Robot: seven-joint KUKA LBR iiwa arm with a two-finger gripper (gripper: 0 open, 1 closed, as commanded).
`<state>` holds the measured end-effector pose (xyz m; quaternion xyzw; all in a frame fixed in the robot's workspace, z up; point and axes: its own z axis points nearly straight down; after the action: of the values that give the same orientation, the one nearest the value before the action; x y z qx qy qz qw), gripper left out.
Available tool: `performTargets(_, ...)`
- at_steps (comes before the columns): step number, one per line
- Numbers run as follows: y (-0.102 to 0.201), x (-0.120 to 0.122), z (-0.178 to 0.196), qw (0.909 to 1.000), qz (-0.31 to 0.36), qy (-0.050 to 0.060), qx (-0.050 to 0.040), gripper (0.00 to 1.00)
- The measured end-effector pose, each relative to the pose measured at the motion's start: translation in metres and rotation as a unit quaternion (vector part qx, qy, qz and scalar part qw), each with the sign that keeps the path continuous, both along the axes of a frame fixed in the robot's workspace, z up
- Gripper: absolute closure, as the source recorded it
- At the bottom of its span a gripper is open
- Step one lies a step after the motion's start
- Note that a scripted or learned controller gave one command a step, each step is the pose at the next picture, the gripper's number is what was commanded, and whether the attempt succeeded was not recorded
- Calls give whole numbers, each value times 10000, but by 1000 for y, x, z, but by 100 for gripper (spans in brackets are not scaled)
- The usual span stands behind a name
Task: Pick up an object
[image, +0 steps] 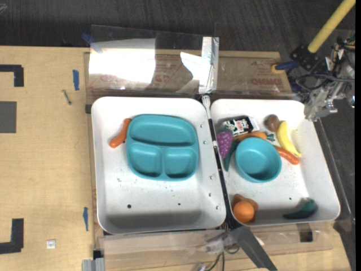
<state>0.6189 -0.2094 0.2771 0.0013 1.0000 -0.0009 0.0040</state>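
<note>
Two shallow white bins are being borne side by side by a tan bench (45, 168). Taking the teal bowl (258, 159) in the right bin (324, 196) as landmark: well to its left, a teal divided plate (163, 146) is being shown in the left bin (107, 191), an orange carrot (119, 133) touching its far edge. Purple grapes (225, 142) are lying just left of the bowl, an orange fruit (243, 210) below it, a banana (287, 138) just right. The gripper (319, 103) is being held above the right bin's upper right corner; its state cannot be told.
</note>
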Motion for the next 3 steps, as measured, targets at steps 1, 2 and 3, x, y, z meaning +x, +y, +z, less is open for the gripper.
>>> performTargets(1,15,-22,-187,9991,-425,-23,-3,0)
performTargets(2,-15,-91,-189,9953,-963,3,1,0)
performTargets(3,-2,-68,-189,9752,-2214,-22,10,0)
